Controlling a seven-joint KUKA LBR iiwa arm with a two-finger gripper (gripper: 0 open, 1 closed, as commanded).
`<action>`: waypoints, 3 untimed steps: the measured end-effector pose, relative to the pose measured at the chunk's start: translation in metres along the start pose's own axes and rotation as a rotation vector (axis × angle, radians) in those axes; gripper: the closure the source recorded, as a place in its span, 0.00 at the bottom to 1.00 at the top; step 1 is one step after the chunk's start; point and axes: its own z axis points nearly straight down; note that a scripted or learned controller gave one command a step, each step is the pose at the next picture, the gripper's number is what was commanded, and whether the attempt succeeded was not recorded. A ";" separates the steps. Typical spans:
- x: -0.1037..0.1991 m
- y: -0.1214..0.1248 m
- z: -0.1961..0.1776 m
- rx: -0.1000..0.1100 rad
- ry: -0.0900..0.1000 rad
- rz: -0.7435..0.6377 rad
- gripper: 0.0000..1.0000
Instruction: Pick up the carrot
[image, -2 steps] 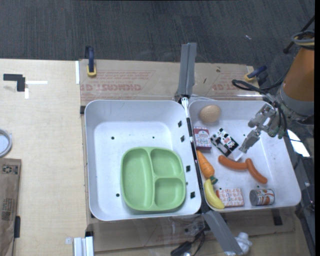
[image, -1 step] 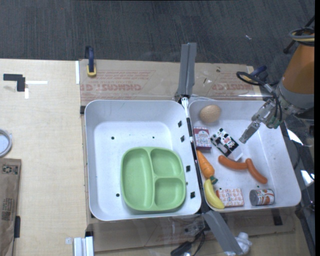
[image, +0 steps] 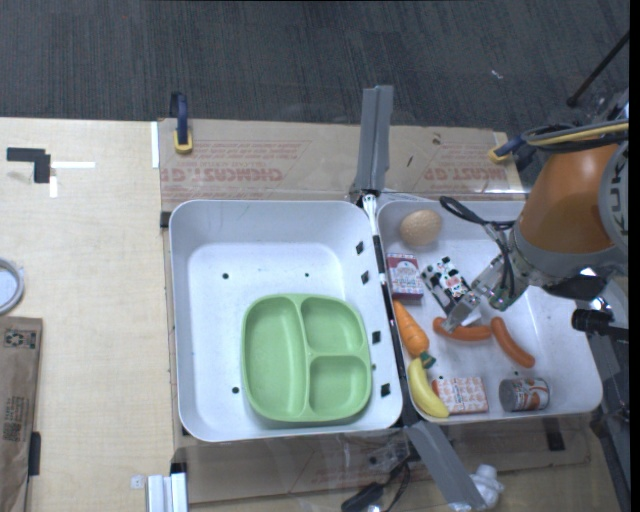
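The carrot (image: 408, 326) is orange with a green stub at its near end. It lies along the left wall of the right bin (image: 570, 345), between a small red box (image: 403, 276) and a banana (image: 427, 392). My gripper (image: 460, 314) hangs low in the middle of the right bin, a short way to the right of the carrot. Its tip is just over the left end of a red sausage (image: 463, 331). Nothing of the carrot is in the gripper.
The right bin also holds a tan egg-shaped item (image: 421, 227), a black-and-white toy (image: 443, 276), a second sausage (image: 512, 342), a snack box (image: 462, 394) and a tin can (image: 523, 393). A green divided plate (image: 307, 357) lies in the left bin (image: 200, 300).
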 end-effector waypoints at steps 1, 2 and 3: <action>0.063 -0.038 0.015 -0.009 -0.014 -0.297 0.00; -0.007 -0.013 0.020 -0.001 -0.002 -0.136 0.00; -0.023 -0.020 -0.047 -0.002 -0.003 -0.332 0.00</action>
